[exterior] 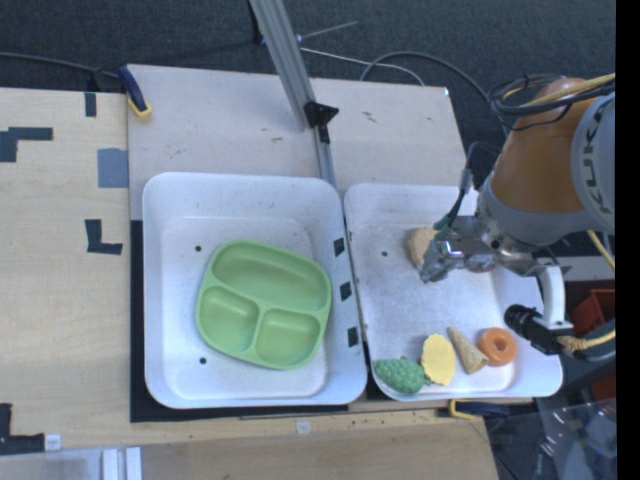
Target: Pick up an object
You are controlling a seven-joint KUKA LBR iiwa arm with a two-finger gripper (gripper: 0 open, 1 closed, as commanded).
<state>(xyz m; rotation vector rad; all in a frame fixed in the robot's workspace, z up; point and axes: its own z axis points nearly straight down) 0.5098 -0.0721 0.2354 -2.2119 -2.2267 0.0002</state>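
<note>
Camera view: the gripper (pixel 437 265) hangs over the right bin (pixel 385 313), just beside a tan object (pixel 419 245) near the bin's middle; whether it is spread or pinching cannot be told. Along the near edge lie a green item (pixel 400 374), yellow piece (pixel 437 358), tan wedge (pixel 465 349) and orange ring (pixel 497 346). The left bin (pixel 165 268) holds a green divided plate (pixel 263 304).

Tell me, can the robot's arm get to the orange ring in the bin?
Probably yes. The orange ring lies in the open near the bin's front right corner, nothing on top, and the gripper hangs nearby over the same bin.
</note>
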